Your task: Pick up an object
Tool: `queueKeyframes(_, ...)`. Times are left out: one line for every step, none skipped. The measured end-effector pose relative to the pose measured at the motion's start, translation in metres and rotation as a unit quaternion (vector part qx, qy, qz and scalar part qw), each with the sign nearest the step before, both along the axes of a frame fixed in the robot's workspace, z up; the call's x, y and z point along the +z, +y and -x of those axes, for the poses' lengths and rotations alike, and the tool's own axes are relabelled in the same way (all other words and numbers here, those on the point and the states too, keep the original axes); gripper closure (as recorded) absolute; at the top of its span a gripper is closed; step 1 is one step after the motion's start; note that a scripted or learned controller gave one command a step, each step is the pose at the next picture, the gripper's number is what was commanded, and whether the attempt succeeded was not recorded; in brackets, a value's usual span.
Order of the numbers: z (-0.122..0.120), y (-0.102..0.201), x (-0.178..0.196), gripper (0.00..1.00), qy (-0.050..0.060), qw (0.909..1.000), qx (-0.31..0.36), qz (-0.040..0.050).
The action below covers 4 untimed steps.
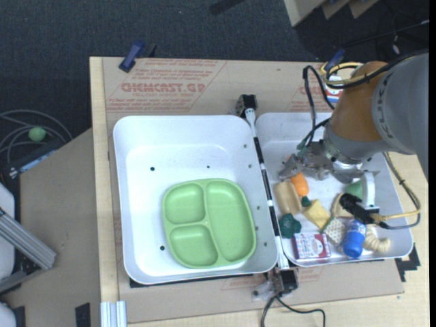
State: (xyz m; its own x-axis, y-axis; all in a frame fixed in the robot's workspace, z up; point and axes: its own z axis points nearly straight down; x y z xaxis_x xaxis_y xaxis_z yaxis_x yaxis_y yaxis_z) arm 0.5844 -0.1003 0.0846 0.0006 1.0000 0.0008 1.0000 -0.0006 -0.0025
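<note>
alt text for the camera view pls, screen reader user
A grey-and-orange robot arm reaches from the right, its gripper low over the right bin, just above an orange object among small mixed items. The left bin holds a green divided plate. Both white bins sit on a bench.

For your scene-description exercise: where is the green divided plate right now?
The green divided plate lies flat in the left white bin, toward its near right corner, beside the divider shared with the right bin of small objects.
</note>
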Motion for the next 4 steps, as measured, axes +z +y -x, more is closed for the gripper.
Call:
queueKeyframes(0.014, 0.001, 0.000, 0.00, 0.000, 1.0000, 0.000, -0.0001)
queueKeyframes(0.033, 0.001, 0.000, 0.00, 0.000, 1.0000, 0.000, 0.0000)
queueKeyframes(0.007, 0.006, 0.000, 0.00, -0.002, 1.0000, 0.001, 0.0006)
queueKeyframes(0.040, 0.006, 0.000, 0.00, 0.000, 1.0000, 0.000, 0.0000)
